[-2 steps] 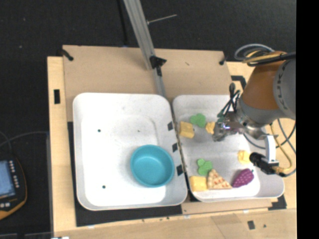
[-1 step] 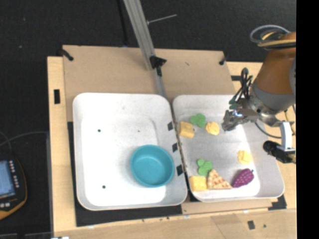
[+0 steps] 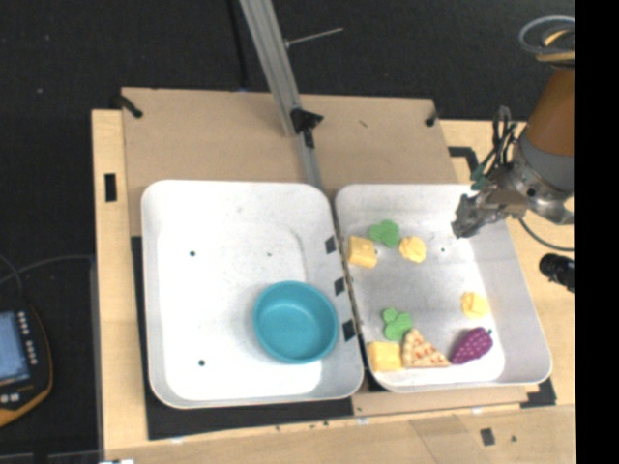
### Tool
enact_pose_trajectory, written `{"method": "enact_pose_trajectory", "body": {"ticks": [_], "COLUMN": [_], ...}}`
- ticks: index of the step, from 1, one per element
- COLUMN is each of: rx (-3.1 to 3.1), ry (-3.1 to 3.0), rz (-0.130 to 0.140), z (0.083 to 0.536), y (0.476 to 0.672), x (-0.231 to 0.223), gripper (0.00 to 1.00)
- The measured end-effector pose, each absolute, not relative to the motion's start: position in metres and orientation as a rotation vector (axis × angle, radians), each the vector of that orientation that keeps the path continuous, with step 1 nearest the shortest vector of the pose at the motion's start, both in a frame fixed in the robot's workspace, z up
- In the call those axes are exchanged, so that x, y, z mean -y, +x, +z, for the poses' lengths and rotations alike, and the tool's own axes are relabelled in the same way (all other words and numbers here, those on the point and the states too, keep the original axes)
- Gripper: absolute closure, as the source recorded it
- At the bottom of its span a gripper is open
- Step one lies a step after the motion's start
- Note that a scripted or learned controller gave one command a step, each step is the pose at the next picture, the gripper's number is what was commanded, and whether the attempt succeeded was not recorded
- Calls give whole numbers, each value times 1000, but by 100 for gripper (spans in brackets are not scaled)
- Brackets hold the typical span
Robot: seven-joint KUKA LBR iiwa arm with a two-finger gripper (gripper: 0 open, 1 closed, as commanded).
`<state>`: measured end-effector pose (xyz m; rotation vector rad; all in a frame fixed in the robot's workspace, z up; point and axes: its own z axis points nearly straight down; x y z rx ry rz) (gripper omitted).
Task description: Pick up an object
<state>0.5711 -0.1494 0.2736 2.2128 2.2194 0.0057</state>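
Two shallow white bins sit side by side on the bench. The left bin [image 3: 184, 220] holds a blue bowl [image 3: 293, 320], upright, low and toward its right wall. The right bin [image 3: 503, 288] holds the small things to be picked. Near its upper left lies a yellow block [image 3: 362, 252], with a green piece [image 3: 385, 232] just beside it and a yellow lump [image 3: 413, 249] just right of that. Lower down, near the front wall, a second green piece [image 3: 395, 323] sits above another yellow block [image 3: 385, 357], which touches a waffle-patterned wedge [image 3: 423, 350]. A purple bunch of grapes [image 3: 471, 344] lies just right of the wedge, and a small yellow piece [image 3: 474, 304] rests above the grapes, apart from them. The gripper [image 3: 467, 220] hangs over the upper right part of this bin, well apart from the yellow lump; whether it is clenched or released cannot be told, and nothing is seen in its grasp. The grey arm [image 3: 542, 162] with its orange band reaches in from the right.
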Motion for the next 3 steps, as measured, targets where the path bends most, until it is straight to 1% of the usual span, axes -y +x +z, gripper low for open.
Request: {"method": "enact_pose_trajectory", "body": {"ticks": [1,2,3], "rx": [-2227,-2228,-2229], "ry": [2212,2212,2215], "rz": [3,3,0], "z": [274,270,256], "y": [599,615,625], "x": [104,44,-8], "gripper": [100,100,100]}}
